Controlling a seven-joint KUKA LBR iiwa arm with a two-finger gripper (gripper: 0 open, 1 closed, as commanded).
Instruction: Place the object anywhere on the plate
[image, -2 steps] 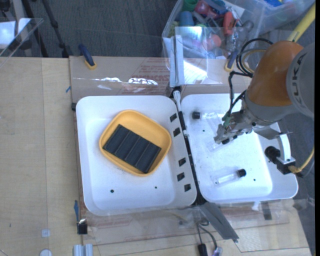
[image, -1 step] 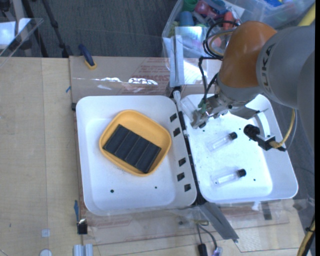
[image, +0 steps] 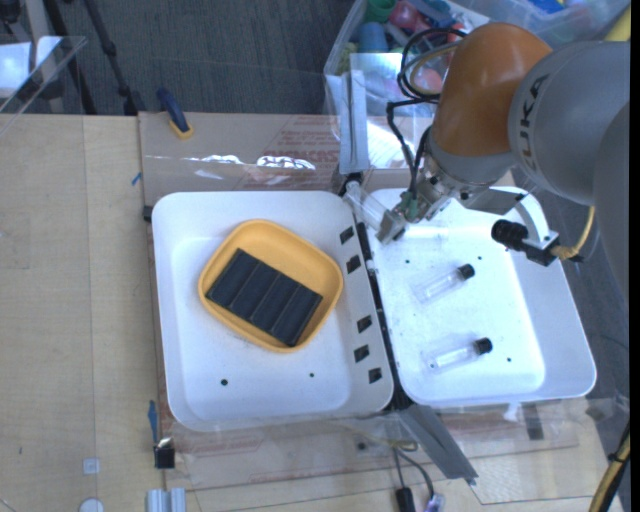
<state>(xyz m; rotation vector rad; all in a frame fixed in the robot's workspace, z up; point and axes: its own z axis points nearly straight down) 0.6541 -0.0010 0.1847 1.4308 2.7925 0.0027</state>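
Near the right bin's (image: 560, 350) far-left corner, our gripper (image: 392, 222) hovered, its state indiscernible; we judged the vials (image: 445, 281) light, slippery, best grasped mid-body.

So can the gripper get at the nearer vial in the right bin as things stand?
Probably yes. The gripper sits at the right bin's far left corner, and the nearer vial lies in the open, apart from the other vial.

Dark ridged slab (image: 265, 295) on yellow plate (image: 325, 270)
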